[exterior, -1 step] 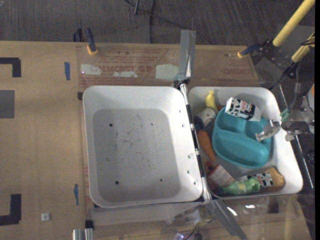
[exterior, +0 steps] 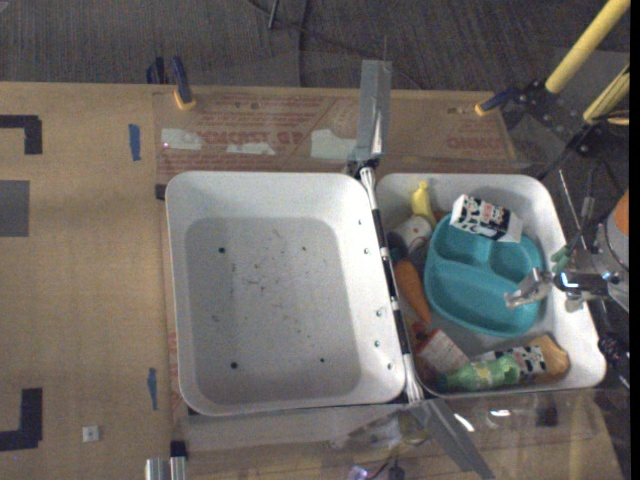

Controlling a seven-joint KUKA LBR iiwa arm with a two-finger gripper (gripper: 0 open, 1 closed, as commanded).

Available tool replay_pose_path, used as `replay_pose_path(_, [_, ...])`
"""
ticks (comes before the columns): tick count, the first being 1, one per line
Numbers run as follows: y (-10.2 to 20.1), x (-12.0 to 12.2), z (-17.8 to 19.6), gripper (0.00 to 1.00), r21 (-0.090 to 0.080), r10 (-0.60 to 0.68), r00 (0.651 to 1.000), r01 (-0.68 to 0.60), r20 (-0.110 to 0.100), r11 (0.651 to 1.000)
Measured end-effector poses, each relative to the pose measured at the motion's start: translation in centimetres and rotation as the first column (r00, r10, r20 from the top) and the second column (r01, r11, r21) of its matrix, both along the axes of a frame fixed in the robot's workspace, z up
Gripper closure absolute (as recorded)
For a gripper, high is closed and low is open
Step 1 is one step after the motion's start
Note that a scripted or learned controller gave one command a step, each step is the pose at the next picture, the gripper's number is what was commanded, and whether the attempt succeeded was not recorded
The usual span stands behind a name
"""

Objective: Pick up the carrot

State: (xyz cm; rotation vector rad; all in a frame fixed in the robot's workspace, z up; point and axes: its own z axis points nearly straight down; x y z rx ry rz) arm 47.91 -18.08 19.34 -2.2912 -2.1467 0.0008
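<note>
Carrot (exterior: 412, 290) lay in right bin (exterior: 585, 353), along its left wall, long axis running roughly top-to-bottom of view, squeezed betw. wall and teal divided plate (exterior: 470, 298). Jaws (exterior: 530, 290) hung over plate's right part, near bin's right wall, well apart from carrot, w/ plate's width betw. them. Nothing seen betw. fingers; apart or together: cannot tell, too blurred. Arm came in from right edge. Also in right bin: yellow item (exterior: 423, 202) at top left, small cow-print carton (exterior: 484, 218) on plate's upper rim, round white-grey item (exterior: 412, 234) just above carrot, red-white packet (exterior: 440, 348) just below it, green item (exterior: 482, 374) and 2nd cow-print piece (exterior: 528, 361) along bottom wall. Left bin (exterior: 180, 268) beside it on bench (exterior: 80, 298).
</note>
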Motion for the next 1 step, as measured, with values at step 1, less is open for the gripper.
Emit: replay_pose_path(1, [8.05,2.36,-10.15,0.0,-0.004,-0.206,0.978,0.206,0.019,0.979])
